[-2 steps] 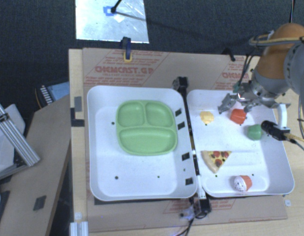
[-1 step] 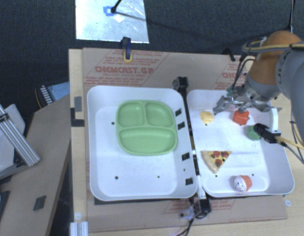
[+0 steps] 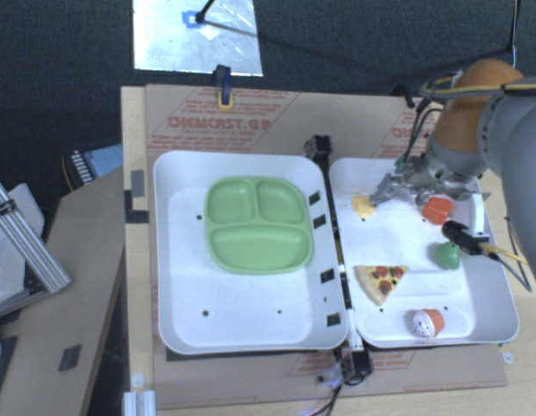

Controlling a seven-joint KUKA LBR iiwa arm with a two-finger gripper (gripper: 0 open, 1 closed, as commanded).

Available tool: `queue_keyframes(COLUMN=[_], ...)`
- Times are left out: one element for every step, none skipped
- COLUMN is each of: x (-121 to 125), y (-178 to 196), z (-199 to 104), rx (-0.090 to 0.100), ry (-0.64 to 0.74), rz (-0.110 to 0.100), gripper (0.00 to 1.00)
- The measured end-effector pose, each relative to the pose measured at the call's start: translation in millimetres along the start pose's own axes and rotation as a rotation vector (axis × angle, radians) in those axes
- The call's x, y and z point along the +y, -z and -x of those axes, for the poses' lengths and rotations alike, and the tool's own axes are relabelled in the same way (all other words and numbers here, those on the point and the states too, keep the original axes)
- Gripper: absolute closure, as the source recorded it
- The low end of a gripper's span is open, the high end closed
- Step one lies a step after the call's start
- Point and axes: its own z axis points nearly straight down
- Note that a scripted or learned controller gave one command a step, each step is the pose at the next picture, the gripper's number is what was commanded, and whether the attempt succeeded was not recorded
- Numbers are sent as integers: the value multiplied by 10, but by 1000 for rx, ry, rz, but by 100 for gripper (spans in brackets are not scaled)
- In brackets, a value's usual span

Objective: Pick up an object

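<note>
Hard to name for sure: a small yellow piece (image 3: 362, 205) in the right bin (image 3: 493, 319), near its upper-left corner, too small to read a clear long axis, though it seems a little wider than tall. Just right of it, the end effector (image 3: 391, 189), grey and blurred, reaching down and leftward from the arm (image 3: 511, 120); impossible to tell whether apart, together or clamped on anything. Nothing seen between them.

Partly hidden behind the wrist hardware: an orange-red object (image 3: 438, 209), its upper edge covered. Below that, a green round object (image 3: 446, 255), overlapped at the top by a black fitting with a yellow cable (shape otherwise unclear).

Plainer to read: a pizza slice (image 3: 380, 280), long axis slanted, tip pointing down toward the near rim, crust along the top. Nearer the front, a white and orange ball-like thing (image 3: 425, 322).

In the left bin (image 3: 177, 319), a green divided plate (image 3: 258, 224), lying flat. Both bins on the desk (image 3: 86, 258), side by side.
</note>
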Motion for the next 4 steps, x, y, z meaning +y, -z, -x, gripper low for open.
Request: queue_keyframes(x=[26, -32, 12, 25], y=[133, 619, 1107, 1305], z=[-13, -57, 27, 26], rx=[1, 0, -1, 0], ry=[2, -1, -3, -1], rz=[8, -4, -2, -5], gripper=[100, 100, 100, 100])
